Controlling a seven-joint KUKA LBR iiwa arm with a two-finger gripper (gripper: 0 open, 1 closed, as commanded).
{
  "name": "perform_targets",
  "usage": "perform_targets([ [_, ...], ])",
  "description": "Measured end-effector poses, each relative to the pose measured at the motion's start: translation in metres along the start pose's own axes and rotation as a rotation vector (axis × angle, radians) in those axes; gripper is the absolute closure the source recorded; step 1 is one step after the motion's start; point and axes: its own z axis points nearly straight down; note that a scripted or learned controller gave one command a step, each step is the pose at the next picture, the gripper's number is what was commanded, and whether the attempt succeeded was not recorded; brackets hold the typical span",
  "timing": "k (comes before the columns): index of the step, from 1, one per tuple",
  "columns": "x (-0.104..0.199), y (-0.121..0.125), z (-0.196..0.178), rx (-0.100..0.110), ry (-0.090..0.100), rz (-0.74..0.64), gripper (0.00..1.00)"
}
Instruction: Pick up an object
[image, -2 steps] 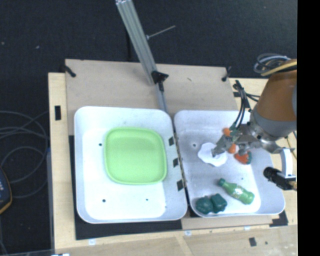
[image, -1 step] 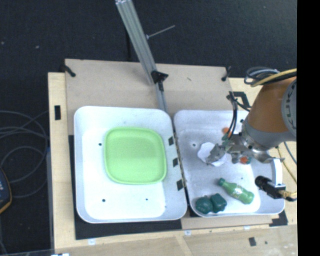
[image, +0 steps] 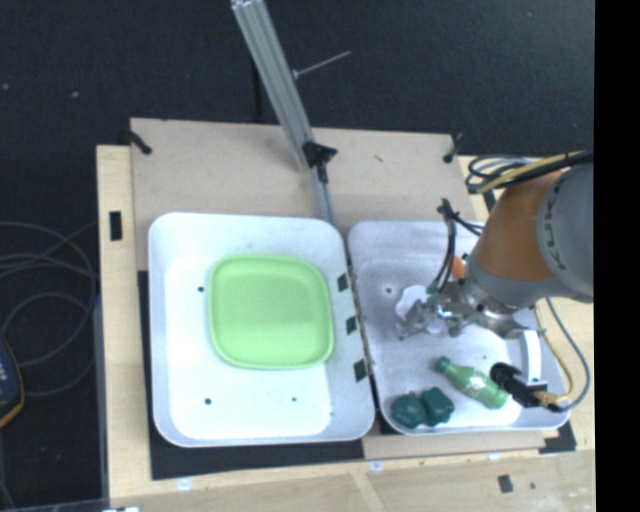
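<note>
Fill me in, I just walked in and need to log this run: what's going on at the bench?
A grey and orange arm reaches into the right bin, its gripper low over the bin's middle with nothing visibly between its fingers. A green bottle and a dark green block lie near the bin's front edge, apart from the gripper. The left bin holds a light green plate.

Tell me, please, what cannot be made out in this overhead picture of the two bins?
- Gripper: in the camera view it is small and blurred against the right bin; open or shut cannot be told.
- Dark green object: too blurred to identify.
- Green bottle: label and cap detail too small.
- Arm: cut off by the right edge.
</note>
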Motion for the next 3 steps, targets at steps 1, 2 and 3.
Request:
perform_targets([
  [1, -0.001, 0.000, 0.019, -0.002, -0.001, 0.000, 0.00],
  [2, -0.001, 0.001, 0.008, -0.006, 0.000, 0.002, 1.00],
  [3, -0.010, 0.005, -0.050, -0.009, -0.001, 0.000, 1.00],
])
